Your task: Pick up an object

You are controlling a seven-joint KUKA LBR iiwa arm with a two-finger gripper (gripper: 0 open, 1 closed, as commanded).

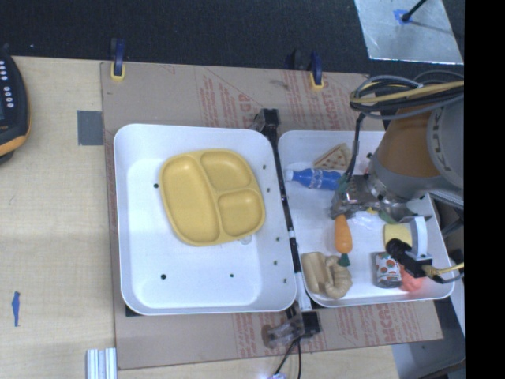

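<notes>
The right bin (pixel 309 144) holds several small objects. An orange toy carrot (pixel 342 235) lies near its middle. A blue bottle (pixel 313 179) rests toward the far left, with a tan wedge (pixel 334 159) just behind it. A beige lumpy toy (pixel 325 273) sits in the near left corner. A yellow block (pixel 398 234), a spotted can (pixel 386 269) and an orange-pink piece (pixel 412 281) lie at the near right. My gripper (pixel 349 202) hangs low over the bin's middle, just above the carrot's top end. The arm's wrist covers it from above.
The left bin (pixel 134 283) carries a yellow divided plate (pixel 211 194). Black cables (pixel 394 91) loop over the arm at the far right. A dark handset (pixel 11 101) lies at the bench's left edge. Blue clamps (pixel 117 58) pin the cardboard sheet at the back.
</notes>
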